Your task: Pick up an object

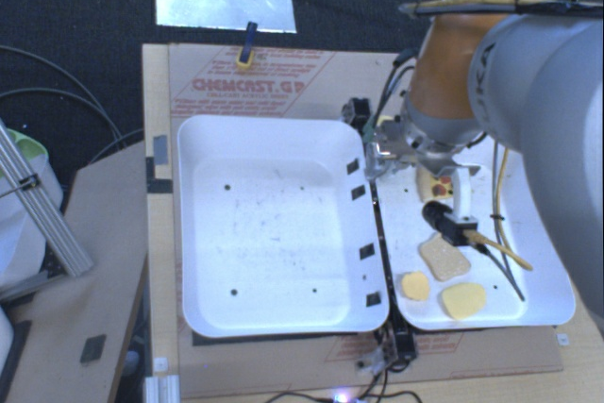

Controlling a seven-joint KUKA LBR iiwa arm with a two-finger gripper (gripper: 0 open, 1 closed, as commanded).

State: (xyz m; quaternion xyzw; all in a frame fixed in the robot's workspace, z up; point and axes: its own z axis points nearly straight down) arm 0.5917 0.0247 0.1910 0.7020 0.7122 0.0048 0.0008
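Gripper (422,160) hangs over right bin's (547,283) back-left part; can't tell if clenched or released. Tan slice (444,258) lies in bin's front-left area, round yellow chip (414,286) & bigger yellow chip (463,300) by its front rim.

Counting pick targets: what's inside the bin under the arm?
In the bin, near its front: tan slice, yellow disc, yellow lump. The arm hides most of the rest.

Tan slice (444,258), small yellow disc (414,286), larger yellow disc (463,300): flat, clustered, right bin (545,290) near end.
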